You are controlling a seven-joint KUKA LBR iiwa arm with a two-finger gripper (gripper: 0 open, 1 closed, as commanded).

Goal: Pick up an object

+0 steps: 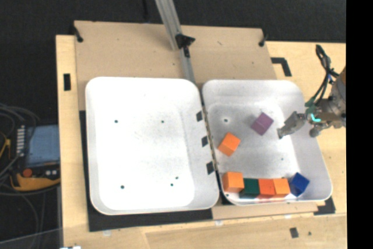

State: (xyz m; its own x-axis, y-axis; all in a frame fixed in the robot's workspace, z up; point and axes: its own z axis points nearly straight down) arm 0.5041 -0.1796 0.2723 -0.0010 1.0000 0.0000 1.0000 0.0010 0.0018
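Along the right bin's [303, 96] near wall sit orange [234, 181], green [251, 186], two more orange and a blue block [299, 183], farther in a lone orange block [229, 144] and purple block [263, 123], with the gripper [300, 123] beside the purple one, fingers apart, nothing between them.

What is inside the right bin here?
The right bin holds a purple block, an orange block, and a front-wall row: orange, green, two orange, blue. Nothing visibly covered.

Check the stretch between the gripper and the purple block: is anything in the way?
Nothing: in the camera view, bare white bin floor separates the gripper from the purple block.
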